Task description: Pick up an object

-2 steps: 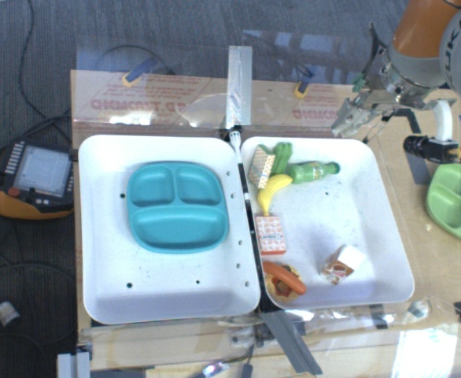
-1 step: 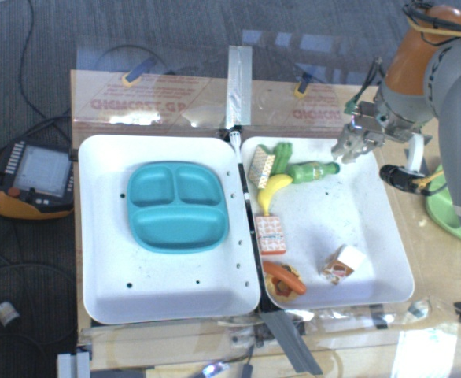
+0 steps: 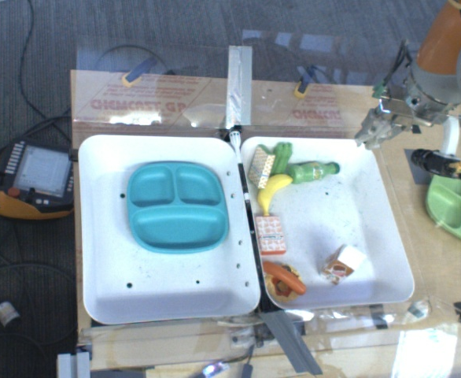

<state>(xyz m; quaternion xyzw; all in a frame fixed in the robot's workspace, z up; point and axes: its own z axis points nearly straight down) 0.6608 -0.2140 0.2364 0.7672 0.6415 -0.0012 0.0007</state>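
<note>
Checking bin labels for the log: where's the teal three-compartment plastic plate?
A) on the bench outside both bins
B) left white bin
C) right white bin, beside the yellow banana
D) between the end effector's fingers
B: the teal three-compartment plastic plate lies flat in the left white bin, while the yellow banana sits across the divider in the right white bin.

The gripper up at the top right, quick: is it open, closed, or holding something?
Gripper: cannot be told. It sits above the far right corner of the right bin, with no object seen in it.
</note>
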